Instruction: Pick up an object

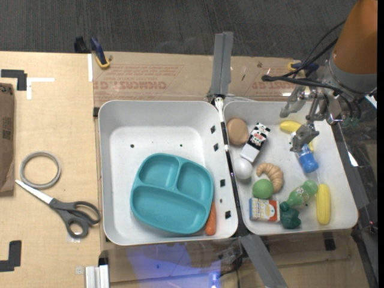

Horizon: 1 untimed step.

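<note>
A teal plate [174,195] sits in the left bin [114,131]. In the right bin [345,224], a small blue bottle [308,159] (maybe a toy) hangs between the gripper's [303,138] closed-in fingers, at two o'clock.

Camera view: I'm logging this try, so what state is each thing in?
Gripper: above the right bin, holding nothing visible.
Blue bottle: lying just below the gripper.
Teal tray: flat in the left bin.
Carrot: lying beside the tray.
Scissors: closed, on the bench.
</note>
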Available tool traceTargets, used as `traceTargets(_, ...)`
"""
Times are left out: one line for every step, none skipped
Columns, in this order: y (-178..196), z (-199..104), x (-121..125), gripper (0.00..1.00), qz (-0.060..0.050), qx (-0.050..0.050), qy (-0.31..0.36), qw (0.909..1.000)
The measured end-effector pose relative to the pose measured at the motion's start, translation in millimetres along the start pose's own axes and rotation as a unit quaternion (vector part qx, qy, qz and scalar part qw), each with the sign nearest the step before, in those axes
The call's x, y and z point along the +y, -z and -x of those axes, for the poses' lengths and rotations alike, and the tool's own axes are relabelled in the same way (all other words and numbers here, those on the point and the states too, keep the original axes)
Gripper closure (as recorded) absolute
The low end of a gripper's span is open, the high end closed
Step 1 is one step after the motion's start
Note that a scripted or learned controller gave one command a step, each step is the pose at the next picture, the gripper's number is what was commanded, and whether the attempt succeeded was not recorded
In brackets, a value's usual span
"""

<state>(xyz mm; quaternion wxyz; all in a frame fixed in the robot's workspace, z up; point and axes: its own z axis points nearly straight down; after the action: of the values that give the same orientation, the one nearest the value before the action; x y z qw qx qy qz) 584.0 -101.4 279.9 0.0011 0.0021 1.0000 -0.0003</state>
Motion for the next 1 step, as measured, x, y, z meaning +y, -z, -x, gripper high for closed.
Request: traceTargets(-41.4, 28.6, -85.9, 0.00, 0.000, -0.001, -0.032, 0.9995)
